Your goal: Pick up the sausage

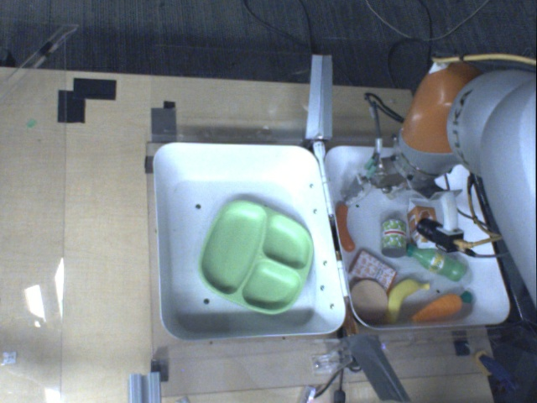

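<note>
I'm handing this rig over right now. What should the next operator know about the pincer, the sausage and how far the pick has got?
Pincer: low over the back of the right bin, nothing seen held.
Sausage: lying against the right bin's left wall, in front of and to the left of the pincer, apart from it.
Left bin: holds a green divided tray.
Done: no grasp yet.
Left: reach the sausage, grip it, lift it.

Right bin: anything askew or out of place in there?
Mostly ordinary clutter. The sausage is the odd one: it lies pressed along the right bin's left wall, apart from the pile of can, bottle, banana and carrot. The green tray sits slanted in the left bin.
</note>
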You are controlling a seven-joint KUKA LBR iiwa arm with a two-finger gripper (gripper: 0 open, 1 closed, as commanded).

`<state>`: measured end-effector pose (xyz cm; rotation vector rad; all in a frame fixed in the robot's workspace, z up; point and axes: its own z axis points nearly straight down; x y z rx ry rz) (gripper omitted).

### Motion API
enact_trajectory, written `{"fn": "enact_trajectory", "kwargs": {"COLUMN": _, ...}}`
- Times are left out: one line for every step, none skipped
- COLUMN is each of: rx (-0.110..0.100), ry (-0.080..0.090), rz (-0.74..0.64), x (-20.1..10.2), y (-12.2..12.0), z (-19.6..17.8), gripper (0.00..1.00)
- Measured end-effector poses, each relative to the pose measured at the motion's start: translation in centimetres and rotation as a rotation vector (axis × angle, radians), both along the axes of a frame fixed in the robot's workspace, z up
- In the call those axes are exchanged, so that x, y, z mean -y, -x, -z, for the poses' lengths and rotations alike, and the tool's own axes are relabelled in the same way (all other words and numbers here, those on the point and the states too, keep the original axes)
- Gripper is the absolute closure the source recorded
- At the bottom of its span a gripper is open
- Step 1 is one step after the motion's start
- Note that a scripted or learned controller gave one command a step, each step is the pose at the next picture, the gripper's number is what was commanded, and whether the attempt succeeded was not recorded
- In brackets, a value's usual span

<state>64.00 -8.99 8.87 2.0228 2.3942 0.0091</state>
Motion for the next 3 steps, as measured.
{"fn": "enact_trajectory", "kwargs": {"rx": 0.008, "ry": 0.004, "rz": -0.242, "x": -0.2, "y": 7.4, "z": -0.2, "gripper": 0.00}}
{"fn": "enact_trajectory", "kwargs": {"rx": 0.001, "ry": 0.002, "rz": -0.299, "x": -6.5, "y": 4.4, "z": -9.9, "gripper": 0.00}}
{"fn": "enact_trajectory", "kwargs": {"rx": -0.003, "ry": 0.001, "rz": -0.300, "x": -8.2, "y": 13.9, "z": -9.7, "gripper": 0.00}}
